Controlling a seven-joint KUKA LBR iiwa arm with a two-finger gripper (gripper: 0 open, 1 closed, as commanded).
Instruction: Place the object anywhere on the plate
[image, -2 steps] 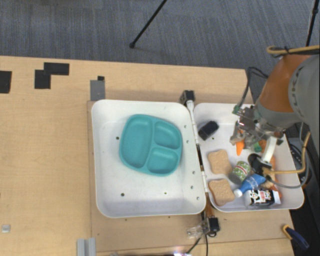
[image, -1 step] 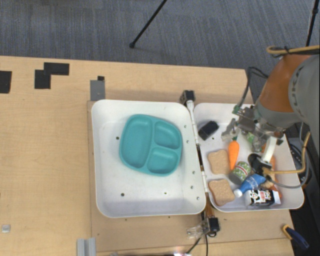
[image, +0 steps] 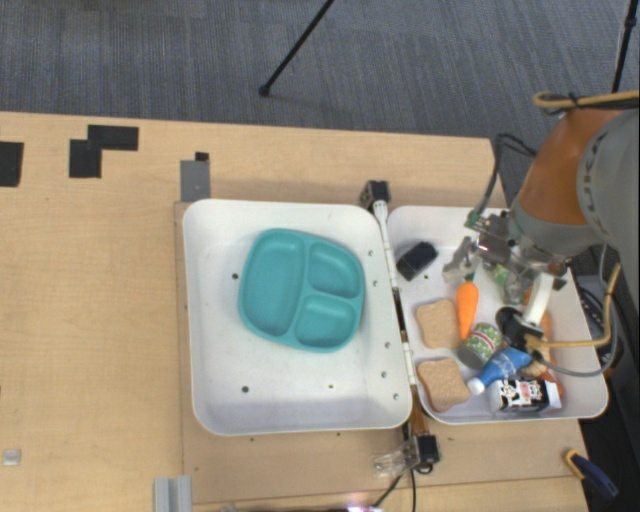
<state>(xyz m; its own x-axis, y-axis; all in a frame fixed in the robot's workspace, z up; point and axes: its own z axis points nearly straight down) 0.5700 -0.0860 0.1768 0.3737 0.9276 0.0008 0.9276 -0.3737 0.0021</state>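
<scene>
A teal divided plate lies in the left white bin. The right bin holds the loose objects: an orange carrot, a black piece, two bread slices, a green can, a blue bottle and a small black-and-white carton. My gripper hangs over the upper part of the right bin, just above the carrot's top end and to the right of the black piece. I see nothing lifted from the bin.
The grey arm with its orange band reaches in from the right over the right bin's far edge. A ridge with a black clamp divides the two bins. Cables trail over the right bin's right side.
</scene>
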